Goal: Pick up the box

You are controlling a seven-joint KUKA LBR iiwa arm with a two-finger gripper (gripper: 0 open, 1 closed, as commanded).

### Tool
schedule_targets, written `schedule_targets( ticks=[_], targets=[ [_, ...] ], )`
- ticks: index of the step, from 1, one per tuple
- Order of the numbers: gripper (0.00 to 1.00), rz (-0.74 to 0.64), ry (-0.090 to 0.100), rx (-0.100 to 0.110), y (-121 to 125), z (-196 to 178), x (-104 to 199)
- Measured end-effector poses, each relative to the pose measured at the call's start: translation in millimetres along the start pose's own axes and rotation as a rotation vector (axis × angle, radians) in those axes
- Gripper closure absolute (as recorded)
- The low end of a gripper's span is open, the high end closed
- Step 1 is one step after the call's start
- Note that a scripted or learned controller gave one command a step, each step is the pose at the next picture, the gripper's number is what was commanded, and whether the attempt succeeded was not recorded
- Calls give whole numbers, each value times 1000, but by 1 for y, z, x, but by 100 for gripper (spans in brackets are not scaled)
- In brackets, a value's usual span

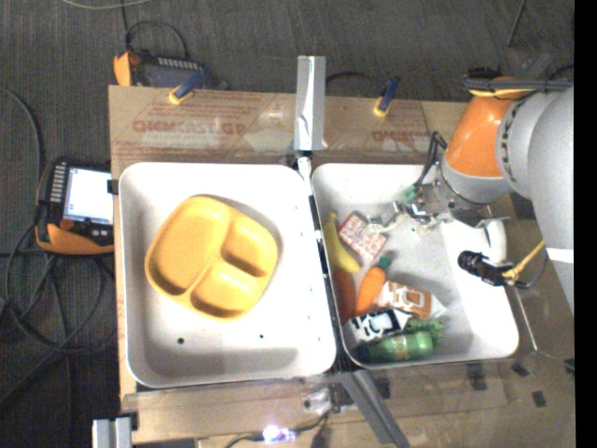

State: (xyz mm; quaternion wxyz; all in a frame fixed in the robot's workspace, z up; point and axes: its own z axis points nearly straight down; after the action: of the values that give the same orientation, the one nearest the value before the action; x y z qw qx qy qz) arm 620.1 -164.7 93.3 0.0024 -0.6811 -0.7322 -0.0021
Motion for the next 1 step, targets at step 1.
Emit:
schedule_targets(
  ticks=[1],
  targets=[
    [0,158,-11,-14,11,3,62]
  ],
)
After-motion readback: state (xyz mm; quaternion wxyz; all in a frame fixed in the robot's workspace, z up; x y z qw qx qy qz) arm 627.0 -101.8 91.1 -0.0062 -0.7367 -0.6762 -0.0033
